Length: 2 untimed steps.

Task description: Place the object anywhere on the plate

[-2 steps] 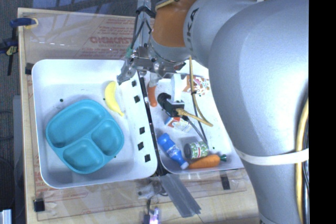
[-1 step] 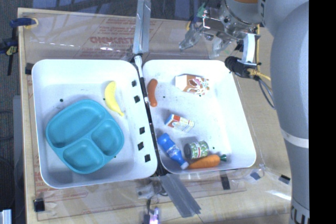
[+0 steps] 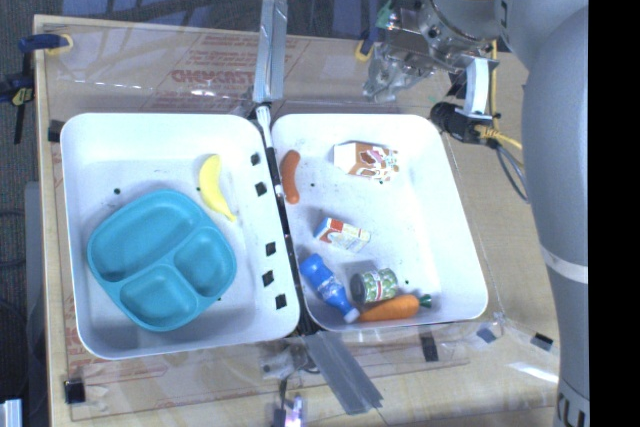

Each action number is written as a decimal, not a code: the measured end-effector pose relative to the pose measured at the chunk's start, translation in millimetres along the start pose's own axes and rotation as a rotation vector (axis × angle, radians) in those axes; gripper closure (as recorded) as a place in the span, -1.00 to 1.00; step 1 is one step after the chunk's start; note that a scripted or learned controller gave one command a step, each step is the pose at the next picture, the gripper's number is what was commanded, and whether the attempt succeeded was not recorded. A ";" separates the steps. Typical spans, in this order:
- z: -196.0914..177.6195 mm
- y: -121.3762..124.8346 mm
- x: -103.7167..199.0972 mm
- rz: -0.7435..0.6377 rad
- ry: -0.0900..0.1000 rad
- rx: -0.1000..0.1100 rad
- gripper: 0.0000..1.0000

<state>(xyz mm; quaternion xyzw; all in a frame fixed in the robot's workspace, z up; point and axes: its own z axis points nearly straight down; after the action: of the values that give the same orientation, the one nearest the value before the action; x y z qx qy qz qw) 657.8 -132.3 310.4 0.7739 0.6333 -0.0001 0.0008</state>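
A blue plate (image 3: 160, 260) with three compartments lies in the left bin (image 3: 90, 140), toward its front left. A yellow banana (image 3: 213, 185) lies just beyond the plate's far right rim, on the bin floor. My gripper (image 3: 387, 80) hangs above the far rim of the right bin (image 3: 455, 205), beyond all the objects in it. Nothing shows in the gripper. In the right bin lie a red-brown sausage (image 3: 290, 175), a white and brown carton (image 3: 366, 160), a small red and white box (image 3: 342, 235), a blue bottle (image 3: 326, 286), a green can (image 3: 375, 285) and an orange carrot (image 3: 390, 308).
A metal divider bar (image 3: 268, 50) runs back from the seam between the bins. The grey arm (image 3: 545, 115) comes down the right side past the right bin's edge. A blue clamp (image 3: 40, 43) grips the bench's far left corner.
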 end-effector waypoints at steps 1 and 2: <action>37.7 -52.0 59.4 -0.098 0.000 0.003 1.00; 7.8 -74.3 128.3 -0.234 0.000 -0.001 1.00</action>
<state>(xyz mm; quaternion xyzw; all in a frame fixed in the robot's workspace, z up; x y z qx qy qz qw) 610.3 8.2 302.3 0.6946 0.7193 0.0002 0.0011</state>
